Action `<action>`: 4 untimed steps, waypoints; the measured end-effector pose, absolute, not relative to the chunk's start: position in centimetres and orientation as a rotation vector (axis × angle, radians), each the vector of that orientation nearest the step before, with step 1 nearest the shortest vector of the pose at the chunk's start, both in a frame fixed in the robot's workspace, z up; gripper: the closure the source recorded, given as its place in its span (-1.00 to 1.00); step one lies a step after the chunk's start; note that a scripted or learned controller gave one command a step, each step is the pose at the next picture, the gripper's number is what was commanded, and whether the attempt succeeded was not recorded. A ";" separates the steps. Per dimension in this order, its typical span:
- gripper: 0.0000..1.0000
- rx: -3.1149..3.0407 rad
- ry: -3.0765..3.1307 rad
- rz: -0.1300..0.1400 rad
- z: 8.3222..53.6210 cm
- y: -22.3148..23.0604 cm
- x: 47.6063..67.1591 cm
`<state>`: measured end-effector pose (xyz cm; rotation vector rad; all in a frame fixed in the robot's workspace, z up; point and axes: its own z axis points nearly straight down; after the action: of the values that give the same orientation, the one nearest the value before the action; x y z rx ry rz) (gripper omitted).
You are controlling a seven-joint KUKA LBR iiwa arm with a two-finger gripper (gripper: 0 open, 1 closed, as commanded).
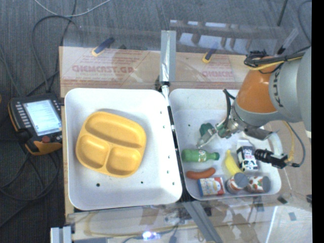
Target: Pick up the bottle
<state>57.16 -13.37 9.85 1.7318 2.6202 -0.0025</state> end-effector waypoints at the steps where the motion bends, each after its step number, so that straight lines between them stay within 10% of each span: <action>1: -1.00 1.435 2.780 -0.003 9.0 -12.0 58.1; 2: -1.00 1.197 2.892 -0.002 9.0 -14.0 64.0; 3: 1.00 1.194 2.888 -0.002 10.1 -14.0 64.1; 4: 1.00 1.376 2.822 0.000 18.4 -5.7 65.4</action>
<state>65.40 -5.66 18.42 1.3765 2.8220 0.0003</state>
